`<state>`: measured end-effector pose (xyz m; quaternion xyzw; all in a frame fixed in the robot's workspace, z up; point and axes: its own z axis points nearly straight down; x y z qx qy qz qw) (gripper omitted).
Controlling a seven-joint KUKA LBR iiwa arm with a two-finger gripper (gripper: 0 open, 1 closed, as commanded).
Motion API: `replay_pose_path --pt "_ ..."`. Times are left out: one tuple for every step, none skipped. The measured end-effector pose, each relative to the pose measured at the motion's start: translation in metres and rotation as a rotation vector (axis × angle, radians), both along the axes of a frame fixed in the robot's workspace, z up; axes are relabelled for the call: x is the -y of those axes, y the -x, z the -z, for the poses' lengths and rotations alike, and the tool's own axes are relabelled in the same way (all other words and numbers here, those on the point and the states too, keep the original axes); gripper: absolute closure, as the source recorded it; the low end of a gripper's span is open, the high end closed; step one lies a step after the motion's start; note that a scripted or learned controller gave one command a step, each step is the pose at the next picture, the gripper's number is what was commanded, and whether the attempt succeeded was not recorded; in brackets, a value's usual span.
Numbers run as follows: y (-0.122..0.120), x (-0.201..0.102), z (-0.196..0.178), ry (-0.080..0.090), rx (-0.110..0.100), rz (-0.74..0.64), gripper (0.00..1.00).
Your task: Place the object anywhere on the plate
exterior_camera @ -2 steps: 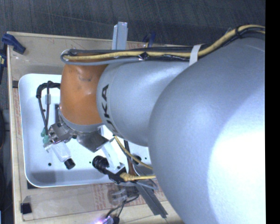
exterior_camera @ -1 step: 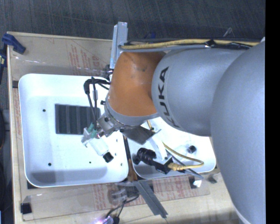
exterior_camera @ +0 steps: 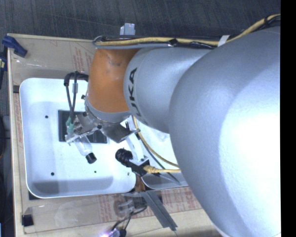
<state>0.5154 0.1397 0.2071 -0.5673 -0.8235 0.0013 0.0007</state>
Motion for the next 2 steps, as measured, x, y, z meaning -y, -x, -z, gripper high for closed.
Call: replay_pose_path --pt "-0.048 0.027 0.053 0.001 -0.001 0.288 1.00" --pt "0.033 0.098 0.016 0.000 -0.001 0.394 1.00"
